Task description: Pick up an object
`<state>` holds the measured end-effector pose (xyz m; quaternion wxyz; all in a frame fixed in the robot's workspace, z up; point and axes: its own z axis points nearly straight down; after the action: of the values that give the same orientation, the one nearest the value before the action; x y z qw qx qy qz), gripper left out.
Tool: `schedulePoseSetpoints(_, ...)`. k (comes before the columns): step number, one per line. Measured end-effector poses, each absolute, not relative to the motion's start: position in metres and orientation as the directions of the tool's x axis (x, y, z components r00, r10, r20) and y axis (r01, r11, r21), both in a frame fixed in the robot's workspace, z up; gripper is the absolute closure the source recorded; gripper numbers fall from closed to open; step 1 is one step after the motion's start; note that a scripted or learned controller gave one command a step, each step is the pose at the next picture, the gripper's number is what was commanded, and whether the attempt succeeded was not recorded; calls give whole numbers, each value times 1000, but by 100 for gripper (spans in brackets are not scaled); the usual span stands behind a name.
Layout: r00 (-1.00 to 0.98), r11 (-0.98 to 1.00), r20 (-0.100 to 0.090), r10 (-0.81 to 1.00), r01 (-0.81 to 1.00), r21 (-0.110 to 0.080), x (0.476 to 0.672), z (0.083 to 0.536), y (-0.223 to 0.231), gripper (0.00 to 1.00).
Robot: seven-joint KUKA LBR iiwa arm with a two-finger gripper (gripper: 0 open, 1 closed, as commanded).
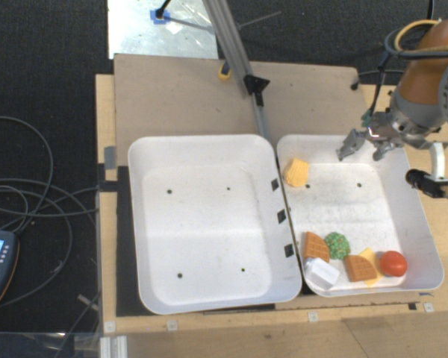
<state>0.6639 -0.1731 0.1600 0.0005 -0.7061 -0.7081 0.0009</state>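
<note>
The gripper [366, 148] was seen poised over the far rim of the right bin [414, 222], its two fingers spread wide with nothing between them, while the candidates were left apart from it: a yellow block [296, 173] alone near the bin's upper left, and a red ball [393, 262], green piece [337, 244], two orange wedges [317, 247] and a white block [322, 274] crowded along the near edge. A miss could well be expected, since a descent from there would be met by the rim, and in the crowded row a neighbour might be nudged or pinched instead. No brand, label or writing could be read.

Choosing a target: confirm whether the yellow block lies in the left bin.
No, the yellow wedge-shaped block lies in the right white bin, near its upper-left corner.
</note>
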Motion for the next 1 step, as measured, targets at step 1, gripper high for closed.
schedulePoseSetpoints(1, -6, 6, 0, 1000, 1000, -3, 667, 98, -169, 0)
